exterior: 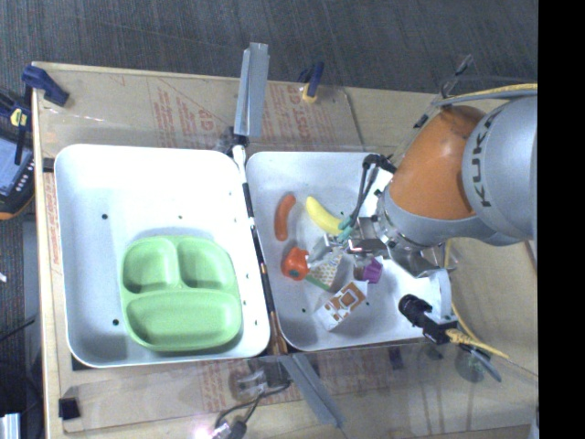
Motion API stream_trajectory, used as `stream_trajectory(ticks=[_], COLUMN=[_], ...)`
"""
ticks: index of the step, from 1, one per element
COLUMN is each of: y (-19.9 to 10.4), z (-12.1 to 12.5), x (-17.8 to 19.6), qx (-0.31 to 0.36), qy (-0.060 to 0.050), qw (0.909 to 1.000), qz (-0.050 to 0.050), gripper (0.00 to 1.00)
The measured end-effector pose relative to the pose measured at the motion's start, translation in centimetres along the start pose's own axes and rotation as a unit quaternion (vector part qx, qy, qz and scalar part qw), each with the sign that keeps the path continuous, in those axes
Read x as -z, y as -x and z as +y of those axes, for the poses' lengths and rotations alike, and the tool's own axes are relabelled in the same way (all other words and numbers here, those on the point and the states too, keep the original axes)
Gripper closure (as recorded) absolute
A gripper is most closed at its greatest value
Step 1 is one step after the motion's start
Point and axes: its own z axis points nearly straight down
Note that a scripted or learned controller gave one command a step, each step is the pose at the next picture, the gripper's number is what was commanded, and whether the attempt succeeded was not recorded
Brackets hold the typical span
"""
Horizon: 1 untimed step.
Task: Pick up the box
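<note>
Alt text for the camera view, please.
The grey arm's tool hangs over the right white bin, above a small brown-and-white box, yellow banana, orange carrot and purple block. The left white bin holds a green divided tray.

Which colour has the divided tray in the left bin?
Light green tray, seen in the camera view.

Even, fairly bright light falls from overhead, and the two white bins (82,245) come out nearly washed out, with faint bluish shading along their walls. Shadows are soft and short, the clearest one pooling under the arm (457,176), whose orange band carries a mild sheen. The picture is a little soft and grainy, so the small things blur together, and the dark floor (137,16) keeps little detail.
</note>
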Motion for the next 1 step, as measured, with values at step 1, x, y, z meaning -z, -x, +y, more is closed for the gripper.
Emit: stream_trajectory(ticks=[1], y=[0.47], z=[2.68], x=[-9.79], qx=[-0.039], qy=[0.005], qw=[0.9992], qz=[-0.001], gripper=[0.00])
